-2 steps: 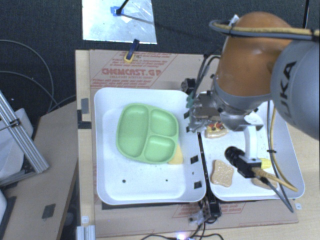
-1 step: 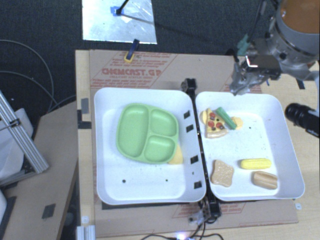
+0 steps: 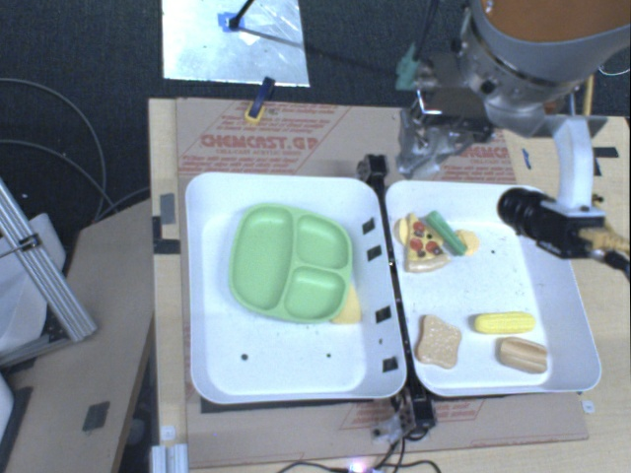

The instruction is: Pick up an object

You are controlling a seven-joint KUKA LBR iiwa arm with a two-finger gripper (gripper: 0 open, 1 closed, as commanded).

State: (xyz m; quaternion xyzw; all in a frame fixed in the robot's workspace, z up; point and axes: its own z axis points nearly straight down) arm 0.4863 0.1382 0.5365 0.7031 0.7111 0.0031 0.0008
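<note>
four toy foods lie in the right bin (image 3: pixel 567 304): pizza slice (image 3: pixel 426 243), toast (image 3: pixel 439 341), corn cob (image 3: pixel 504 322), bread roll (image 3: pixel 522 355). the gripper (image 3: pixel 426 151) hangs above the bin's far edge; finger state cannot be told. step: approach. next: descend over one item.

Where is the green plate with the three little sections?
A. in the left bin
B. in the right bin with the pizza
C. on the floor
A: the green divided plate lies in the left bin, while the pizza slice and the other toy food sit in the right bin.
</note>
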